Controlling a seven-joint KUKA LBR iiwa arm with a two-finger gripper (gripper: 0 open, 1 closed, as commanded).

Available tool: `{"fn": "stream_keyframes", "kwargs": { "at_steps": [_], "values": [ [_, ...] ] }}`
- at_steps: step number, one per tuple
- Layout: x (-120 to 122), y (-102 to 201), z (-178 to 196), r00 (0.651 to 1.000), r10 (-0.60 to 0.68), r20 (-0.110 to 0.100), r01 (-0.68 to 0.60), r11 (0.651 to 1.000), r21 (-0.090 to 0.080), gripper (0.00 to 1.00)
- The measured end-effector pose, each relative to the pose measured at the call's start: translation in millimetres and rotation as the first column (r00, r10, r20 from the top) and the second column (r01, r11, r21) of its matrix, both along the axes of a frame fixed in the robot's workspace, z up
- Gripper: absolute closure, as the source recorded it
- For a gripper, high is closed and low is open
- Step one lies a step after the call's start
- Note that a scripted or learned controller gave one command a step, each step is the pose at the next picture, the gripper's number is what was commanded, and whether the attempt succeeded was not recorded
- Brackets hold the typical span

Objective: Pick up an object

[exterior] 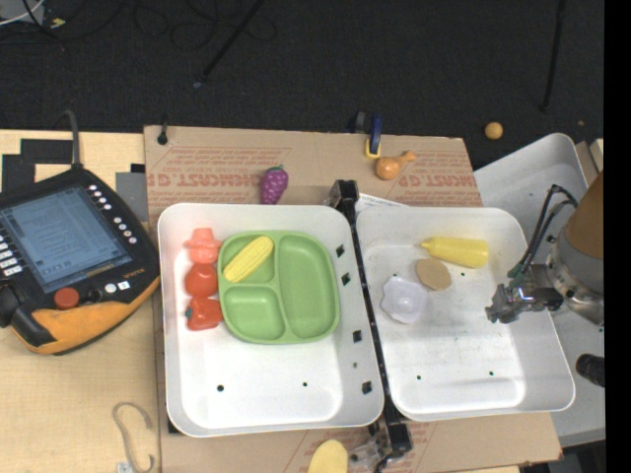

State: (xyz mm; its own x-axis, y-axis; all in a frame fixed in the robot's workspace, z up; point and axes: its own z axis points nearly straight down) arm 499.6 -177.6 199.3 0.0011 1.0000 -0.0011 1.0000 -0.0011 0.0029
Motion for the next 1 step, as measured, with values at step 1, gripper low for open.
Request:
{"fn": "stream_keyframes", "kwargs": {
  "at_steps": [1],
  "values": [
    [0.5, -1.2, 29.9, 1.0, 0.001, -0.001, -0.001, 1.0, 0.001, 1.0]
  ]
}}
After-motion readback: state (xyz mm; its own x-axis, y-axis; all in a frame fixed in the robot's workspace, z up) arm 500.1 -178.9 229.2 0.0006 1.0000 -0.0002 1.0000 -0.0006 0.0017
